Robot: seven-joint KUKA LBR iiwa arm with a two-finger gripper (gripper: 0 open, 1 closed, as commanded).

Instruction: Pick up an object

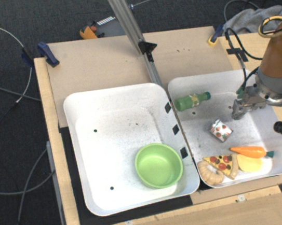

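Your claw (238,109) sits low over the right bin (199,82), near its right side. Can't tell from this angle what state it's in, and nothing shows in its grip.

Pickable stuff, all in the right bin:
- green bottle (192,100) lying on its side by the divider, top left
- small red/white box (221,130), tilted, mid-bin, just below-left of the claw
- carrot (249,151), pizza slice (220,163) and a yellow piece (252,163) crowded along the front wall

The green bowl (159,165) is alone in the left bin (117,149).

Risks, imo:
- Box is tilted w/ slanted faces, so a closing pinch could squirt it sideways.
- Bottle is round and may roll off toward the wall.
- Front cluster is touching, so a descent there likely lands on two things or shoves them into the wall.
- Claw is near the bin's right side, so a drop there may close on nothing.
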